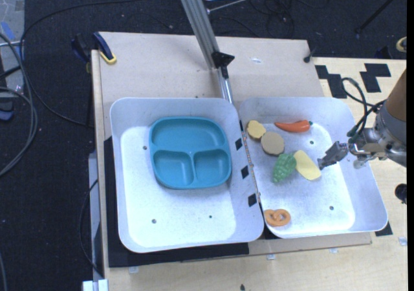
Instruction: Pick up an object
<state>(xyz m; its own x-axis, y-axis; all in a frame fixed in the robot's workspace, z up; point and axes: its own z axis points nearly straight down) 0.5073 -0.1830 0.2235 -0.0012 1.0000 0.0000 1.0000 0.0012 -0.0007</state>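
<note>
The right bin [362, 212] holds several toy foods: a red-orange chili pepper [292, 126] at the back, a yellow potato-like piece [256, 130], a brown round piece [272, 144], a green broccoli-like piece [283, 168], a yellow piece [307, 164] and an orange slice [278, 217] near the front. My gripper [332, 154] reaches in from the right, hanging just right of the yellow piece, with dark fingers pointing left and down. Nothing shows between them.
The left bin [129, 218] carries a blue three-compartment tray [191, 152]. A slanted metal pole [197, 15] rises behind the bins. The arm's wrist [381, 141] sits over the right bin's right edge. Cables lie on the dark floor around the bench.
</note>
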